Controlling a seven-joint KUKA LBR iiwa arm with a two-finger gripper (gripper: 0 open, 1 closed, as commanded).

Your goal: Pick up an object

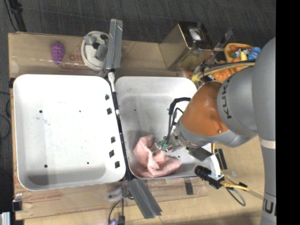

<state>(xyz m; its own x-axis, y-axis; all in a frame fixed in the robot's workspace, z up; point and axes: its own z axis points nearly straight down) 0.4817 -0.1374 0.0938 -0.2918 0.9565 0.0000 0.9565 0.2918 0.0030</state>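
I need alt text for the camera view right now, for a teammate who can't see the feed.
Seen from above, the grey and orange arm reaches into the right white bin, its tool down at a crumpled pink cloth near the bin's front edge. The left white bin sits alongside, and a purple object lies on the bench behind it.

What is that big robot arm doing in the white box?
The grey and orange robot arm is reaching down into the right white bin. Its gripper sits right at a crumpled pink cloth in the bin's near corner, trying to pick it up. The left white bin sits beside it.
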